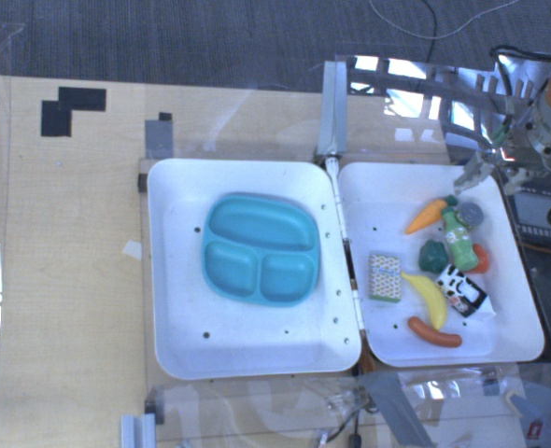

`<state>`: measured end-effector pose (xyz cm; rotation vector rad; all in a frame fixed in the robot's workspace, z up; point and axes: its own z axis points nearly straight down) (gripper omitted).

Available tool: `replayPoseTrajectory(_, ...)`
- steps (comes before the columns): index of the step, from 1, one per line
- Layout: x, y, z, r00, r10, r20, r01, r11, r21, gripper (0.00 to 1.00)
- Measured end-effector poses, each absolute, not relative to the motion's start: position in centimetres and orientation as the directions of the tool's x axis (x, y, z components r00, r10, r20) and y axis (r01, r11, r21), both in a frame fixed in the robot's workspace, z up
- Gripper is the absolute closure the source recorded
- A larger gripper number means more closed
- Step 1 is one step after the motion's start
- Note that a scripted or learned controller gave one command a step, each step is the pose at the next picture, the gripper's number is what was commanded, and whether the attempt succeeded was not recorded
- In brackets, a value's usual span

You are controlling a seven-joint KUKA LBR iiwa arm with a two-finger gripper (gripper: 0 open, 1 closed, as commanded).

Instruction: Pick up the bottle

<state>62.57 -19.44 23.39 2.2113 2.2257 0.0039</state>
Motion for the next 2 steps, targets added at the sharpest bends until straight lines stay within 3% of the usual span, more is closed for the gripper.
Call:
replayPoseTrajectory(1, 64.3, -20.3, 11.1, 0.127, 0.992, -0.001, 0.992, -0.127, 0.014, 0.0)
replayPoseTrajectory(2, 63.2, -20.0, 10.5, 0.08, 0.997, -0.014, 0.996, -0.08, 0.044, 0.0)
